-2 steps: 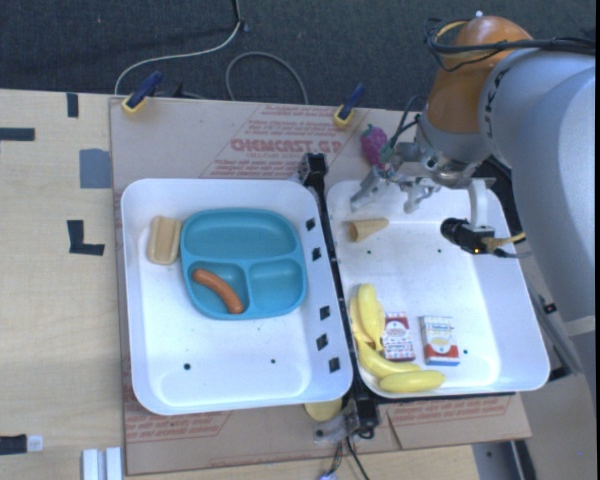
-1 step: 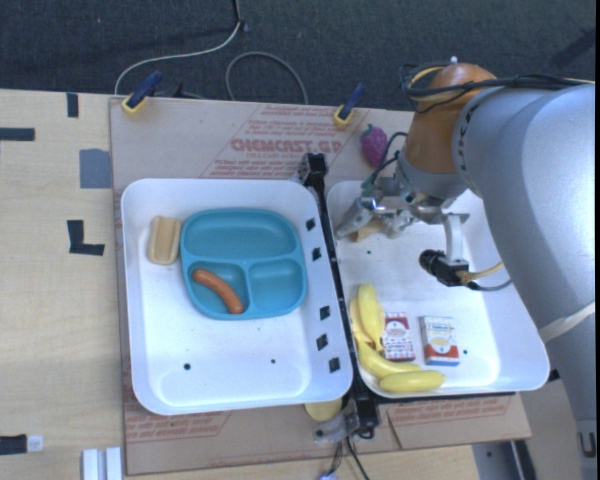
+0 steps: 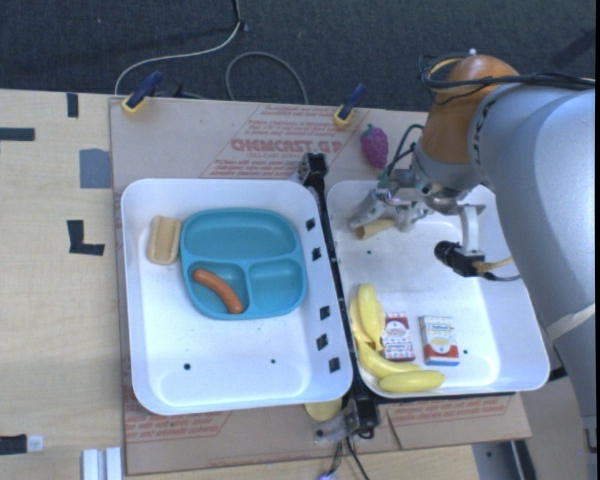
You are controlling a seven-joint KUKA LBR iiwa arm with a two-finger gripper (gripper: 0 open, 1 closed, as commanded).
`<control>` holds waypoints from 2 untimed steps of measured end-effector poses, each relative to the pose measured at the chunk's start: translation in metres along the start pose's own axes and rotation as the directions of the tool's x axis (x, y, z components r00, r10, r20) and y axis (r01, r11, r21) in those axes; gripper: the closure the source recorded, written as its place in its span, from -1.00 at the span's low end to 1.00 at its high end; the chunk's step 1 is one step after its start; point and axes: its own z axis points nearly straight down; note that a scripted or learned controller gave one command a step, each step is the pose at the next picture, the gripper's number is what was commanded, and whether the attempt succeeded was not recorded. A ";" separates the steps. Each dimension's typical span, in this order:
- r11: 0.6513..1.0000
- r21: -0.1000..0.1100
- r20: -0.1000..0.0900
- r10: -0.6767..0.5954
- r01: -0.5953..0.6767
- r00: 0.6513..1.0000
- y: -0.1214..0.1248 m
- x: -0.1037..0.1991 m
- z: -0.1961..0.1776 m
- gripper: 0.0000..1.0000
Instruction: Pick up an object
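- The pincer [image 3: 372, 215] hangs low over the far left part of the right bin [image 3: 515, 298], reaching in from the right under the grey arm [image 3: 540, 168] with its orange band [image 3: 460, 88].
- A small tan piece [image 3: 372, 228], perhaps a block or a bit of bread, lies right at the pincer's tip; the slant of the view is poor here, so I cannot tell whether the pincer is wide, narrow or closed on it.
- A purple fruit-like thing [image 3: 374, 145] sits on the cardboard just beyond the right bin's far rim, near the pincer but outside the bin.
- A black cable end [image 3: 458, 258] dangles beside the arm over the middle of the right bin.
- Toward the near side of that bin lie bananas [image 3: 372, 333], and just beside them two small boxes: a red and white box [image 3: 397, 337] touching the bananas, and an orange and white box [image 3: 439, 340] to its right.
- The left bin [image 3: 150, 368] holds a blue divided plate [image 3: 245, 263] with a sausage [image 3: 218, 290] in its near-left compartment.
- A tan slice of bread [image 3: 163, 239] lies just beside the plate's left edge.
- Both bins rest on a cardboard sheet [image 3: 260, 148] on the worktop [image 3: 30, 298].
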 end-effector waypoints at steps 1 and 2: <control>1.000 0.002 0.002 -0.002 0.002 1.000 -0.001 0.022 0.000 -1.00; 1.000 0.001 0.000 0.000 0.000 1.000 0.000 0.012 0.000 -1.00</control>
